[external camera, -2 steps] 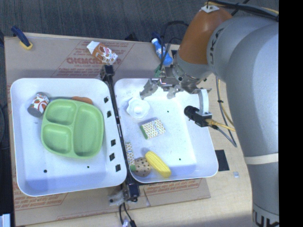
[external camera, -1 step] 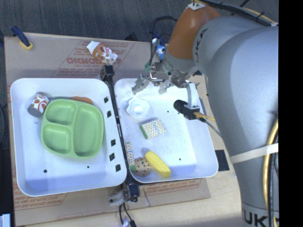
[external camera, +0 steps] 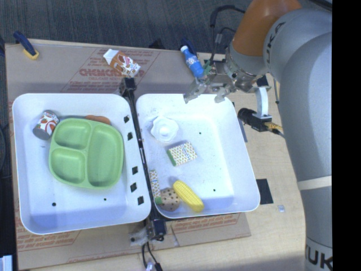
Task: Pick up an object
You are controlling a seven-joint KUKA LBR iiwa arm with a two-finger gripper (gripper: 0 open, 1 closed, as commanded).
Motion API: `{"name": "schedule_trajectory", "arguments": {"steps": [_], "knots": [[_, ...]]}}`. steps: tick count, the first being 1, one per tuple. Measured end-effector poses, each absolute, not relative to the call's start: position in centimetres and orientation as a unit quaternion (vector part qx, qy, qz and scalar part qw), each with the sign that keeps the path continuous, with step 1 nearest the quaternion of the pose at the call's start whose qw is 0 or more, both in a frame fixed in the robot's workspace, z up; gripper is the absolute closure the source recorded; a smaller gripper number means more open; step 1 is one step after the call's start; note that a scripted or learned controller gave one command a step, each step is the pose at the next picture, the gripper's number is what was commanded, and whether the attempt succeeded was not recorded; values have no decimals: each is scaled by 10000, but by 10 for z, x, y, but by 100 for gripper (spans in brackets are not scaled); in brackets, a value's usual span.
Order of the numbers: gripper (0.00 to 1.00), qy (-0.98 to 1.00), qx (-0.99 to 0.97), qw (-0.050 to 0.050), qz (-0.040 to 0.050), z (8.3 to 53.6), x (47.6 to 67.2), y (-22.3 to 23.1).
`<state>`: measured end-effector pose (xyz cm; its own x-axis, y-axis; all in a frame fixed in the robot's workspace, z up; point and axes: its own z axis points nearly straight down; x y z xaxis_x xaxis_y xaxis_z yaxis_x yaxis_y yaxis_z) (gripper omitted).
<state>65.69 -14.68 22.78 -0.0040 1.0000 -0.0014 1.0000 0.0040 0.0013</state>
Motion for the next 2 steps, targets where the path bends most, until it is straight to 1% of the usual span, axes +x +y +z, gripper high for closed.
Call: {"name": "schedule_trajectory", "arguments": {"steps": [1, 2], "knots": [[0, 7092, 7050, -25, -18, 90, 655, -107], [100, 7106, 7036, -17, -13, 102, 657, -107]]}}
